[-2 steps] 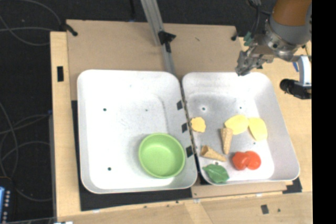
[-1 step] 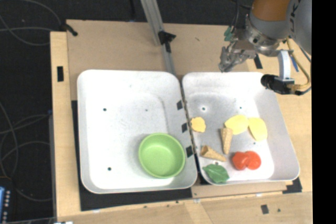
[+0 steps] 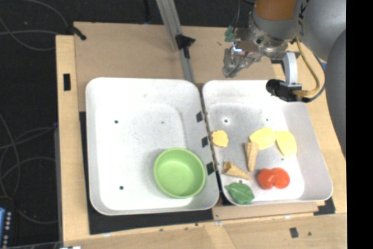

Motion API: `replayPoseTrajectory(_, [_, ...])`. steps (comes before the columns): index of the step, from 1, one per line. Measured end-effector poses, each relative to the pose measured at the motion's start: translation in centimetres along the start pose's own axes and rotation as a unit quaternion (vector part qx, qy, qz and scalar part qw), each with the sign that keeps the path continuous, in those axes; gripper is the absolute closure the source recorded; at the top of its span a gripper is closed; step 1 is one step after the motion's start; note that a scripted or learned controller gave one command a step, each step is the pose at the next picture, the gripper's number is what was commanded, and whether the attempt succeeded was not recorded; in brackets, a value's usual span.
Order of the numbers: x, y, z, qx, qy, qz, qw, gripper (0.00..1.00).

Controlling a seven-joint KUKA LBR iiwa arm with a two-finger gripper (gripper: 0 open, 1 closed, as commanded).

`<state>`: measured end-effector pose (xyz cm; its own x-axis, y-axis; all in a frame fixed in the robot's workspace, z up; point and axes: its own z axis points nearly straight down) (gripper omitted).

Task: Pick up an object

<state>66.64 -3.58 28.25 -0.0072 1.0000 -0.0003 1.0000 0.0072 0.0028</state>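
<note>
Camera view, looking down: the objects to pick from lie in the right bin (image 3: pixel 303 125), toward its near half. A small yellow piece (image 3: pixel 220 139) sits by the left wall, two larger yellow pieces (image 3: pixel 263 138) (image 3: pixel 285 143) lie side by side, two tan cones (image 3: pixel 251 155) (image 3: pixel 235 170) rest between them, with a red piece (image 3: pixel 273 178) and a green piece (image 3: pixel 240 192) nearest the front rim. The left bin (image 3: pixel 116 108) holds a green bowl (image 3: pixel 179 172). The end effector (image 3: pixel 235 62) hangs above the right bin's far rim, well apart from every object, gripping nothing; whether it is open or closed cannot be told.
</note>
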Motion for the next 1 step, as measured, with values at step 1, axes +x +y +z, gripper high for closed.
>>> replayPoseTrajectory(1, [5.08,-0.32,1.92,0.002,0.000,0.001,1.0000,1.00])
